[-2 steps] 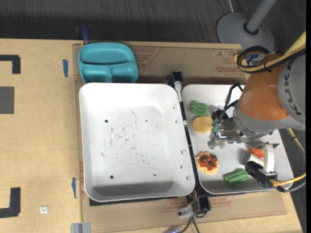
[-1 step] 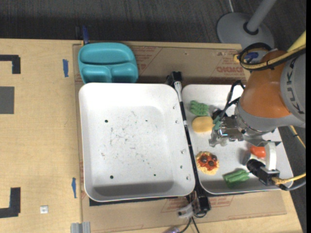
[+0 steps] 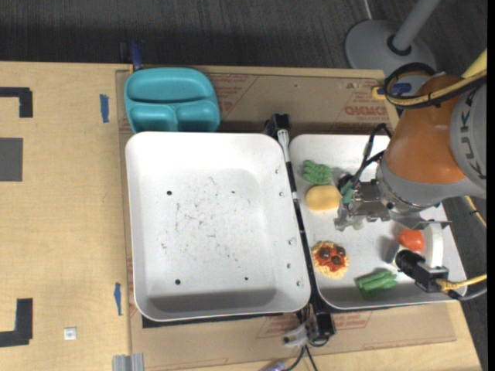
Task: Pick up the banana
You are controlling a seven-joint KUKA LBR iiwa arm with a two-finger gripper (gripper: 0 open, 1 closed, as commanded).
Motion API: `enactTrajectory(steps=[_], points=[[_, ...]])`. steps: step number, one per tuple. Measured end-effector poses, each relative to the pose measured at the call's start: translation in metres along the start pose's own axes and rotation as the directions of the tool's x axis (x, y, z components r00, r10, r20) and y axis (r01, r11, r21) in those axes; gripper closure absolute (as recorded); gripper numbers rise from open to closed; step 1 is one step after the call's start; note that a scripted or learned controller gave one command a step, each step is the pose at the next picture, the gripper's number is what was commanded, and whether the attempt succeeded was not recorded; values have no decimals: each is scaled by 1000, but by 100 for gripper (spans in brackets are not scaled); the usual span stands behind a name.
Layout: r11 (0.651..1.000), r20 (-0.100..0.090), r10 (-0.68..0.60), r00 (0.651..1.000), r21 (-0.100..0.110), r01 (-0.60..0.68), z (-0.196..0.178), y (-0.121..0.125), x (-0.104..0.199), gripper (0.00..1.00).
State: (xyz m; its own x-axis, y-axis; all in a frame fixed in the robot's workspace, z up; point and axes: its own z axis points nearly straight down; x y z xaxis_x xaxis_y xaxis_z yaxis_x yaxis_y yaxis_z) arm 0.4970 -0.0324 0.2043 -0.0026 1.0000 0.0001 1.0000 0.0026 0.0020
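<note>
Toys are lying scattered in the right bin [image 3: 371,144], and I am watching the arm [image 3: 433,141] reaching in over it from the right. The tool [image 3: 352,216] is hanging low over the middle of that bin, but its tip is too dark and blurred for me to tell how it is set or whether it is gripping anything. The banana is not something I can pick out with confidence; the nearest match is a rounded yellow piece [image 3: 322,199] lying just left of the tool, beside the divider between the bins. A green leafy toy [image 3: 315,171] is sitting just above that yellow piece. A small pizza-like disc [image 3: 330,258] is lying below it, and a green pepper shape [image 3: 376,281] is resting near the front wall. An orange-red toy [image 3: 411,240] is showing just under the wrist. The left bin [image 3: 209,222] is sitting alongside, with a teal tray [image 3: 172,99] on the table [image 3: 54,207] behind it.
</note>
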Motion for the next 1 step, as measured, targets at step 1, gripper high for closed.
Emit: enactTrajectory(steps=[1], points=[[1000, 1, -1, 1000, -3, 1, -10, 1, 0, 100]])
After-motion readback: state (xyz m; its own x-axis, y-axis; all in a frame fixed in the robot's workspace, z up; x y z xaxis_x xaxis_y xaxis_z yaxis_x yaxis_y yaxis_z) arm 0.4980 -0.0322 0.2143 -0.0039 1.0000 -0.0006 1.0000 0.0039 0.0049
